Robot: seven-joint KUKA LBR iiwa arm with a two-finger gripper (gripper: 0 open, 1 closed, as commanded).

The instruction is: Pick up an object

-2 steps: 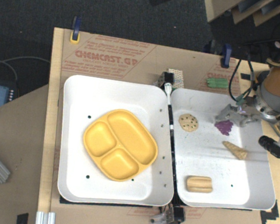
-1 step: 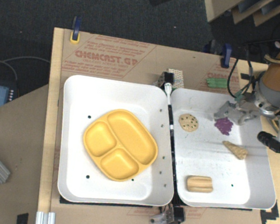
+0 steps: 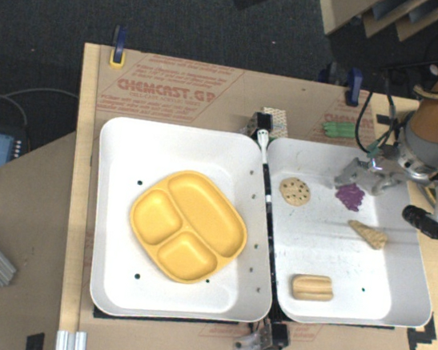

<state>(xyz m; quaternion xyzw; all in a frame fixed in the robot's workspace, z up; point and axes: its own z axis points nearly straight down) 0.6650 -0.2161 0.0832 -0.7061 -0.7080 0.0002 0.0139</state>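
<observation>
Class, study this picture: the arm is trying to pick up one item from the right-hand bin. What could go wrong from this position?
1. The pincer hangs near the small purple toy grape bunch, a low, lumpy thing that may slip out.
2. It works close to the shallow white right bin's back rim and might knock it.
3. The tan waffle cone lies nearby and could get nudged.

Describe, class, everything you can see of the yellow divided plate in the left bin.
The yellow divided plate is a rounded, glossy tray, plastic by the look of it, with three compartments: one at the upper right, one at the left and one at the bottom. Nothing lies in them. It rests flat, turned at an angle, near the middle of the left bin, touching only the bin's floor.
</observation>
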